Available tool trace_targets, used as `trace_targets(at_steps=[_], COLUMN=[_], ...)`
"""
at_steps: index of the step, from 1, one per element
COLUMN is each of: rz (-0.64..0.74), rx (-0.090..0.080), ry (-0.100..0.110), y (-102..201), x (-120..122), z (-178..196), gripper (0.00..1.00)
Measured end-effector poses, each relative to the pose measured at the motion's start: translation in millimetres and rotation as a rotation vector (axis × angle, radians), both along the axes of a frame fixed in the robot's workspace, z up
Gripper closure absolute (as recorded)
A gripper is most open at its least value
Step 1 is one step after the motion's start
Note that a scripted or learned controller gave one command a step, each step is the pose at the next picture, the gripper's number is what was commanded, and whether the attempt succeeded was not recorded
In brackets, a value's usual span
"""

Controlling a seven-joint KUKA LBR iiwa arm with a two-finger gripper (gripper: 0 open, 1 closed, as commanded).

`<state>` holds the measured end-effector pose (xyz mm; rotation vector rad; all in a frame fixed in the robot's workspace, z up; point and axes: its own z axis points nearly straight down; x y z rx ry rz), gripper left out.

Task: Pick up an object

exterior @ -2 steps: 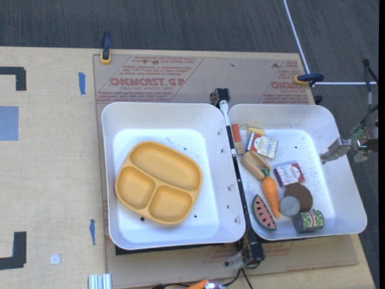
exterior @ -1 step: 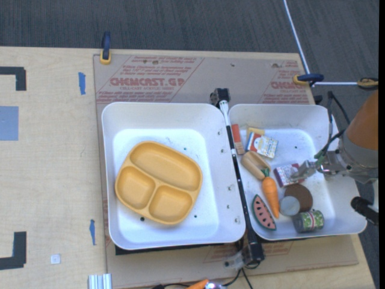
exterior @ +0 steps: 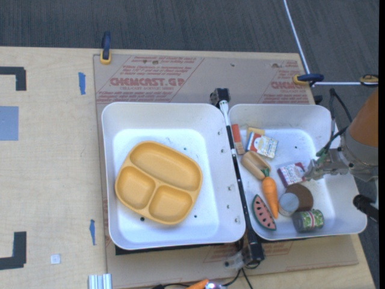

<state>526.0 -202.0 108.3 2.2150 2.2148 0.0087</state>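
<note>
1. With the fingers (exterior: 311, 172) hanging low inside the right bin (exterior: 344, 224), being unable to tell whether open or closed, and seeing nothing clearly caught there
2. Reaching in from the right, with the arm (exterior: 366, 128) leaning over that bin's far wall
3. Pointing toward the small pink and white packet (exterior: 292, 173), which is lying just beside the tip on the bin floor; touching or not, being unable to say
4. Leaving the other candidates resting in the same bin: a carrot (exterior: 270, 195), a watermelon slice (exterior: 263, 213), a green can (exterior: 308, 220), a brown round piece (exterior: 296, 198), a bread roll (exterior: 254, 164) and a white carton (exterior: 263, 144)
5. Leaving the left bin (exterior: 111, 161) on the table (exterior: 48, 179) with just a yellow divided plate (exterior: 157, 182), well apart from the arm
6. Judging the approach as about finished and the pick itself as not yet done: nothing lifted, every object lying flat
7. Expecting, as a guess, a firm grip on the packet and a lift clear of the bin as the part remaining
</note>
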Motion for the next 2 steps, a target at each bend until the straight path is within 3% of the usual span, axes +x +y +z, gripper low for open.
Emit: trace_targets(at_steps=[1,2], rz=[0.000,0.000], rx=[0.000,-0.001], ry=[0.000,-0.003], y=[0,0], x=[0,1], z=[0,10], gripper=[0.00,1.00])
